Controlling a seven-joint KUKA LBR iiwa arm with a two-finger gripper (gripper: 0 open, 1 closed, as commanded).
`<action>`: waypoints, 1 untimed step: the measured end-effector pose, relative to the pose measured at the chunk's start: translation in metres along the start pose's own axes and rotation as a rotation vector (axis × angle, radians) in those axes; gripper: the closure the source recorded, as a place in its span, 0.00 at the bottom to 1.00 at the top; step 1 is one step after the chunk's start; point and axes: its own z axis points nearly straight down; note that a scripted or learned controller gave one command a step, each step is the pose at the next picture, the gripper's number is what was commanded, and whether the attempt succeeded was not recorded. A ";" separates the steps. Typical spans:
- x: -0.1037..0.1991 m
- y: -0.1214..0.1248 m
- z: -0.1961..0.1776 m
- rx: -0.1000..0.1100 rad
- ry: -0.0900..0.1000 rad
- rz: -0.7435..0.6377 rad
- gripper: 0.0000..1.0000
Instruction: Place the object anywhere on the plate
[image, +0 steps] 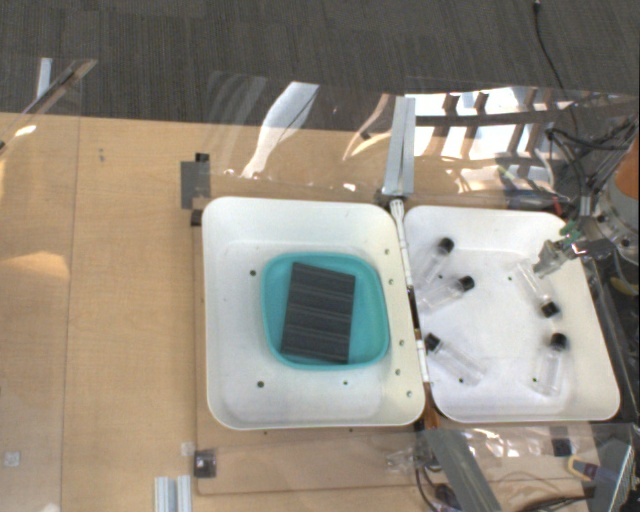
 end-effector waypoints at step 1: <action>0.000 0.000 0.000 0.000 0.000 0.000 0.00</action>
